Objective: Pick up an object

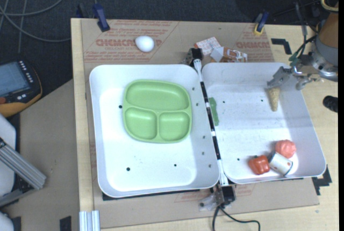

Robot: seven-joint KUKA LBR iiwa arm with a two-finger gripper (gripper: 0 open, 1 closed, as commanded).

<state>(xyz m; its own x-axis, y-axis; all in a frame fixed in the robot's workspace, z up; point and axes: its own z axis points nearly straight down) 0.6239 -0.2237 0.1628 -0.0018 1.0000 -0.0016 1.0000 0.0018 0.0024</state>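
The arm is reaching in from the right, and the gripper (280, 80) is hanging over the upper right part of the right bin (242, 117). Its grey fingers (275, 79) are spreading apart, open, with nothing between them. Just below the fingertips a tan cone (274, 98) is lying on the bin floor, pointing down the view; whether the fingers are touching its top end I cannot tell.

3 more things are sitting bunched in the bin's lower right corner, well apart from the gripper: an orange-red block (259, 165), a white cup (281, 163) and a pinkish-orange ball (285, 148), the cup touching or nearly touching both neighbours. A green strip (213, 110) is lying against the divider between the 2 bins. The left bin (107, 133) is holding a green tray (157, 110) with 3 sections. A white egg (144, 43) is resting on the cardboard beyond the bins.

The cone is looking like the nearest target. Being narrow and tapered, it is likely to squirt out lengthwise if the fingers are closing across the slope, or roll aside if 1 finger is landing first. Descending too shallow would be closing on air; too deep would be jamming fingertips on the bin floor. The bin wall nearby is also leaving little room on the right.
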